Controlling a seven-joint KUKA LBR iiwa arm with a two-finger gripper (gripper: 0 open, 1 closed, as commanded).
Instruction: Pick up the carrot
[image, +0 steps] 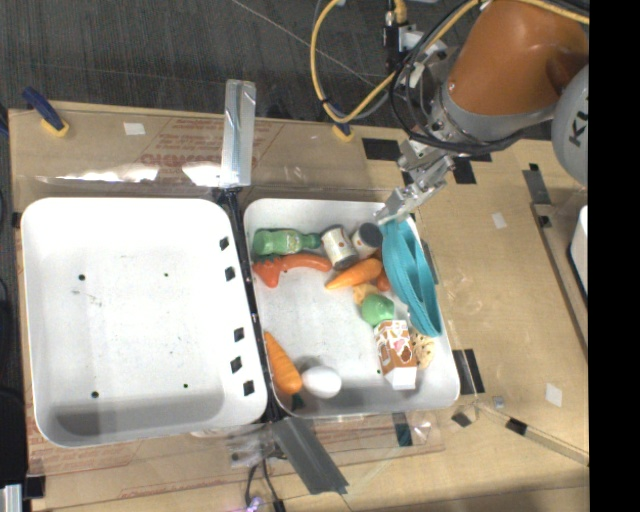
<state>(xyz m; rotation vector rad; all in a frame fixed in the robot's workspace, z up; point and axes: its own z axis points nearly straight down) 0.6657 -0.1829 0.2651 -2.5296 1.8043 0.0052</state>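
The arm (510, 60) reaches in from the right, and its gripper (400, 205) hangs over the far rim of the right bin (300, 310), near that bin's far right corner. Whether it is open or closed cannot be told: the tip is thin and blurred against the bin's rim, and nothing shows between it.

The carrot (282, 365) lies in the right bin against its left wall, toward the near left corner, its thick end pointing at the near edge. It sits well apart from the gripper, diagonally across the bin from it. A white egg (321, 382) lies just beside the carrot's thick end, by the near wall.

Closer to the gripper, along the bin's far edge, are a green bottle (283, 242), a small can (338, 245) and a dark round piece (368, 236). Below them lie a red-orange pepper (288, 267) and an orange vegetable (355, 274), which is tilted. A teal plate (410, 275) leans along the right wall, right under the gripper. A green piece (376, 307) and a small carton (398, 352) sit toward the near right corner.

The left bin (130, 310) stands beside the right one, their walls touching
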